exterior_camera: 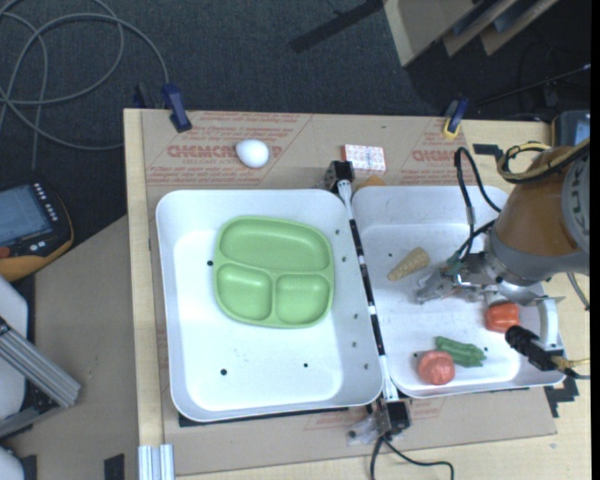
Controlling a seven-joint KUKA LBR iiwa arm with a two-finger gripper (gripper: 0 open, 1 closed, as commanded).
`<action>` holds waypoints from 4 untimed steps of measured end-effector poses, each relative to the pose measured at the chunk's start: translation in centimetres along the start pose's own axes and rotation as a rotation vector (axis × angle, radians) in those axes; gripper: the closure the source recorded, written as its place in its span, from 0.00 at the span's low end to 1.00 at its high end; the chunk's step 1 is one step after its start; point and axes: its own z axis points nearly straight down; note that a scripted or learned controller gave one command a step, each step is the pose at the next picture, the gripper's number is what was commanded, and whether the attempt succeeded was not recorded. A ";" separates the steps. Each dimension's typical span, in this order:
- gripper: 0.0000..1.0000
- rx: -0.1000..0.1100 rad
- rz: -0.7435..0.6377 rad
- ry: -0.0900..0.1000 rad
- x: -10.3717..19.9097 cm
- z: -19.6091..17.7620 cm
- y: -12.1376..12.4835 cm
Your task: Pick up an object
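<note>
One pincer, fingers apart, nr cone

The worktop is a pale board with red lettering, held by two blue clamps at its far edge. Around it lies dark grey carpet. A grey cable loops on the carpet beyond the worktop's far left corner, and light wooden furniture stands beyond its far right corner.

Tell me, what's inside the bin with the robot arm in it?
In the right bin: a tan cone, a green veggie, a red ball, an orange piece. The arm hides the rest.
</note>
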 end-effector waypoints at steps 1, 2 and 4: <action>0.00 0.037 0.007 0.008 0.3 -0.7 11.8; 0.00 0.059 0.003 0.032 -2.7 0.3 12.0; 0.00 -0.004 0.000 -0.002 -7.3 -9.1 12.9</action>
